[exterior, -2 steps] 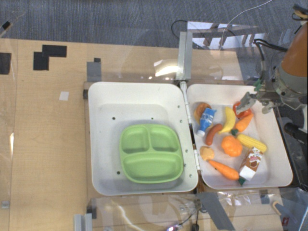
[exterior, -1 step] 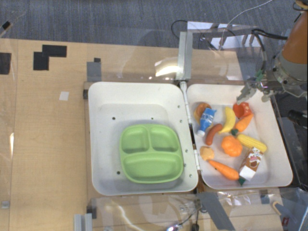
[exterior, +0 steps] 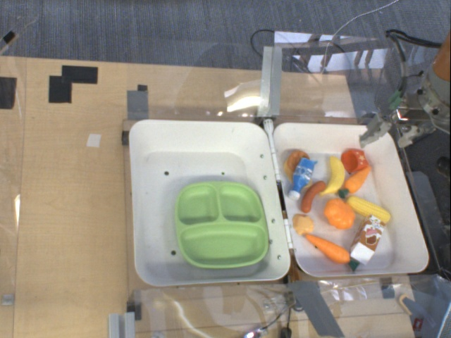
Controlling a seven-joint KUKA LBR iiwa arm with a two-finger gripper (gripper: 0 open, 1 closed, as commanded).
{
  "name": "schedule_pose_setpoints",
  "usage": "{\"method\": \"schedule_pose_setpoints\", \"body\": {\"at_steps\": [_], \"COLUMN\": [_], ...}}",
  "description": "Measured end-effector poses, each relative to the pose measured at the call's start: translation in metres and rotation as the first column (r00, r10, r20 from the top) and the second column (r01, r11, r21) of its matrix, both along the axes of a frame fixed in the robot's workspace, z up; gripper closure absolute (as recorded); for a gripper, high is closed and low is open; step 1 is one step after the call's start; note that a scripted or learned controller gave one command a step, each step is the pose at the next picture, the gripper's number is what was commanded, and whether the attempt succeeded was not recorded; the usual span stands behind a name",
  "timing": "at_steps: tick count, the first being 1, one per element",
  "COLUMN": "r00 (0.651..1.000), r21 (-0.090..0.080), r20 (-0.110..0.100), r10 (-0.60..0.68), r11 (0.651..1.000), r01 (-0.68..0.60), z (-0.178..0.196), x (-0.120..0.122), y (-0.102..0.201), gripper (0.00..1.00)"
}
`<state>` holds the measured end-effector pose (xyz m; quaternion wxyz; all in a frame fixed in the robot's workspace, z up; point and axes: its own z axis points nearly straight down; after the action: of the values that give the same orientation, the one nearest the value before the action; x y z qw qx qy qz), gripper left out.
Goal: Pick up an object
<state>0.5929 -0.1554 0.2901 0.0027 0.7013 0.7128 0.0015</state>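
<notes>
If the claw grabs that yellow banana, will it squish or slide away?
Probably no squishing: the banana looks like a smooth, shiny plastic toy, so likely stiff and light. Its curved, glossy skin might slip between fingers. It leans against the sausage and the red pepper, so a nudge would likely shove those too.

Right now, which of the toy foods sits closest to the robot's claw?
The red pepper, at the right bin's far end, just below the gripper. The banana and carrots lie further off.
</notes>
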Motion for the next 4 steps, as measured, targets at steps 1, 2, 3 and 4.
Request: {"method": "schedule_pose_setpoints", "body": {"at_steps": [1,2,3,4], "r00": [0.999,0.999,0.993,0.989], "r21": [0.0,0.002,0.002,0.001], "r20": [0.008,0.013,0.001,-0.003], "r10": [0.033,0.034,-0.115,0.147], "r11": [0.999,0.999,0.993,0.989], "r01": [-0.033,-0.034,0.115,-0.147], "z": [-0.2,-0.188,-0.074,-0.128], "x": [-0.025,-0.022,0.013,-0.104], "y": [0.014,0.016,0.074,0.022], "gripper": [0.0,1.0,1.0,1.0]}}
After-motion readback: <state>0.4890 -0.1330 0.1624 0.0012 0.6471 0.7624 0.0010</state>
